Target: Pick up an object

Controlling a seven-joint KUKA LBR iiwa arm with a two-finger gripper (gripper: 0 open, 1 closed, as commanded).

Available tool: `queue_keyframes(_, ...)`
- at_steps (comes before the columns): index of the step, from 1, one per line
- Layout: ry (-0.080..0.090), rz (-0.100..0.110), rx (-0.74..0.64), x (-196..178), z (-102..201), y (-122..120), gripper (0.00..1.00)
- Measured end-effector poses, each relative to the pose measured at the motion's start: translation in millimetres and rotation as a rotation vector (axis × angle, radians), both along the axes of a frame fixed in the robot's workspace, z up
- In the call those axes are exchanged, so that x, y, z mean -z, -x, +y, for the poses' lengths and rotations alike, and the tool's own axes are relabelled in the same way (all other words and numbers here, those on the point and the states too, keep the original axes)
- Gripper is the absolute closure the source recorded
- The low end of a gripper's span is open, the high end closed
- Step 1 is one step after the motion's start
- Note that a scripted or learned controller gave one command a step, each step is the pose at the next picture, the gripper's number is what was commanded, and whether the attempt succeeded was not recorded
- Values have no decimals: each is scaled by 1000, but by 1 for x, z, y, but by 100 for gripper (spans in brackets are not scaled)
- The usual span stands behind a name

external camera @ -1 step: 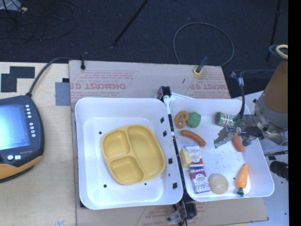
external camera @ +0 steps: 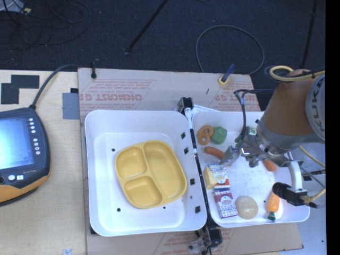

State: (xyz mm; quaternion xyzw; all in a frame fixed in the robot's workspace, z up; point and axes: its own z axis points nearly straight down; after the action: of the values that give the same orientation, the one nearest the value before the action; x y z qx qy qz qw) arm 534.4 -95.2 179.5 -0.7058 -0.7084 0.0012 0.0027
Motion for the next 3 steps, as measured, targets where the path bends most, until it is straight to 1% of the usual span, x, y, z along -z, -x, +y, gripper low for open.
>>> queue_keyframes(1,1,0,0,86,-1,-39,0)
queue_keyframes(2,2,-9,1,92,12,-112,0)
queue_keyframes(3,0,1,5,92,4,-41,0)
